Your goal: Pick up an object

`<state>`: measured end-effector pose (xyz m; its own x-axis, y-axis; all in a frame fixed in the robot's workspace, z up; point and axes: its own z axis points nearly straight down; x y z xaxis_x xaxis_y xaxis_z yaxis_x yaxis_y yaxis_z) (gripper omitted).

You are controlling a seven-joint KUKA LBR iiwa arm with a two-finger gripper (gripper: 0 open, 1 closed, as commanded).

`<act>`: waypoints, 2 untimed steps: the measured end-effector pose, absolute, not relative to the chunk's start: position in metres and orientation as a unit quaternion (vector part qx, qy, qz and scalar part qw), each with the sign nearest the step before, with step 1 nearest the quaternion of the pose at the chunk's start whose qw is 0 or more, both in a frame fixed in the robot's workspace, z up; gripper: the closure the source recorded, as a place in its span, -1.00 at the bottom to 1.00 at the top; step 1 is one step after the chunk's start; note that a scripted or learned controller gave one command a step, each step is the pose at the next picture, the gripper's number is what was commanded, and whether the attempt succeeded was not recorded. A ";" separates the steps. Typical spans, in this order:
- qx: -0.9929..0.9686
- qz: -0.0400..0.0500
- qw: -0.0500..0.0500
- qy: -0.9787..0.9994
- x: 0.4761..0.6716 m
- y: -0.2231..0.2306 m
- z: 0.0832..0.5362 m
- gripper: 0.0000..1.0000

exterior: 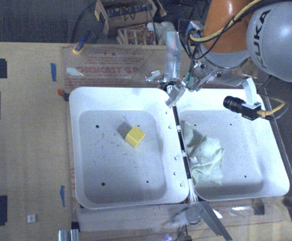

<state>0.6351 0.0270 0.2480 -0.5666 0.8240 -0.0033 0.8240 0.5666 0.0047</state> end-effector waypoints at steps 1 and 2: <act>0.493 0.001 0.003 0.870 0.659 0.001 0.271 -1.00; 0.405 0.001 0.001 0.914 0.637 0.083 0.186 -1.00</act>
<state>0.6371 0.0825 0.1858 -0.6722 0.7404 -0.0009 0.7404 0.6722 0.0017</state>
